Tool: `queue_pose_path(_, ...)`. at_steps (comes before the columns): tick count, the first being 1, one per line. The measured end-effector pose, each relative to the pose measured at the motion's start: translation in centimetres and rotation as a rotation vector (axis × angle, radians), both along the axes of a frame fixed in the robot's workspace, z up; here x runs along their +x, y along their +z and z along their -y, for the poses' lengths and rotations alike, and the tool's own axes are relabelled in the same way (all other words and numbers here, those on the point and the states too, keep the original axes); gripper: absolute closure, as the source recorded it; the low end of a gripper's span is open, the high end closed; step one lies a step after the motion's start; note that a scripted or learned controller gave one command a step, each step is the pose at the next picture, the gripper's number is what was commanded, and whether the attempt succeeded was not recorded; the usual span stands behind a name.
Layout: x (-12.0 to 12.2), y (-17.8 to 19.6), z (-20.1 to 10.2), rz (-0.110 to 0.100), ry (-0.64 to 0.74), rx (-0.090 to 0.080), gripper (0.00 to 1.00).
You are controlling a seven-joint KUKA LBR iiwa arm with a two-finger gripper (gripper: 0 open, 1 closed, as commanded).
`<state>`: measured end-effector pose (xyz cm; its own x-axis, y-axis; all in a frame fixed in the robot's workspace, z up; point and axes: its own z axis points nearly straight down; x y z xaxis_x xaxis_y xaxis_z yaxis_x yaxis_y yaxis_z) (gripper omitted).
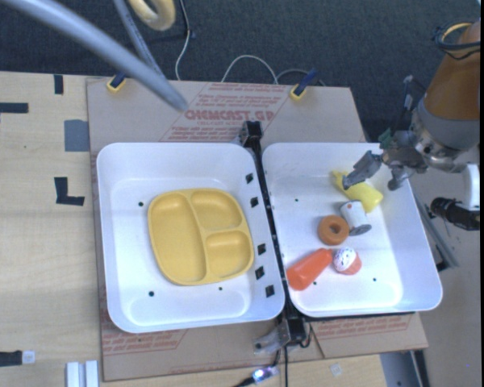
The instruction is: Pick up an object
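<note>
Nearest us, right bin (403, 293): orange carrot-shaped piece (308, 268) by the divider, touching a small red-and-white ball (346, 261) on its right. Just behind, we see a brown donut ring (333, 230) beside a white cylinder (355, 215). Further back, a yellow block (360, 190) near the bin's far side. Tool (378, 170) hangs over the far right part of that bin, just above the yellow block; fingers spread open, nothing between them. Left bin (117, 216) carries a yellow divided tray (200, 235), lying flat. Both bins sit on a cardboard sheet (226, 115) on the counter (28, 240).
</note>
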<state>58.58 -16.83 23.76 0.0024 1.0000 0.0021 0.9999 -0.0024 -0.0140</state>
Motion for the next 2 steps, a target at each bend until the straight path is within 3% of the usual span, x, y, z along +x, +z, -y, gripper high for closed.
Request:
queue_pose_path(1, 0.3, 0.7, 0.0, 0.012, 0.004, -0.002, 0.00)
queue_pose_path(2, -0.3, -3.8, -0.4, 0.008, 0.004, -0.002, 0.00)
